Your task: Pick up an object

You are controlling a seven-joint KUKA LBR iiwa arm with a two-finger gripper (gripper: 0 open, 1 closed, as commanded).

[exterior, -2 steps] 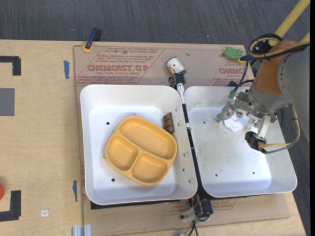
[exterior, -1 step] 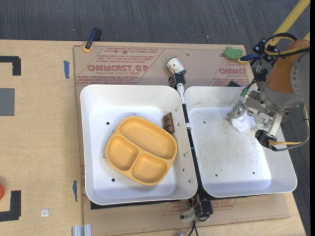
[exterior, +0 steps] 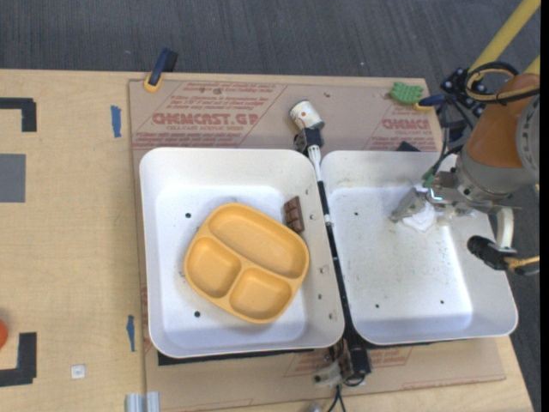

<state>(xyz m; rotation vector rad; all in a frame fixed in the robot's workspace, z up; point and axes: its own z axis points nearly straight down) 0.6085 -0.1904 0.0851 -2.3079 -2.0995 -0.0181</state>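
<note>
Hand hovers over the right bin, toward its two o'clock corner, fingers apart, touching a small white object. A yellow divided tray fills the left bin.

Even, bright overhead light; soft shadows inside white bins; mild overall softness, no strong glare.

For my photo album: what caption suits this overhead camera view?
Robot gripper reaches a small white object in the right bin; a yellow divided tray fills the left bin.
</note>
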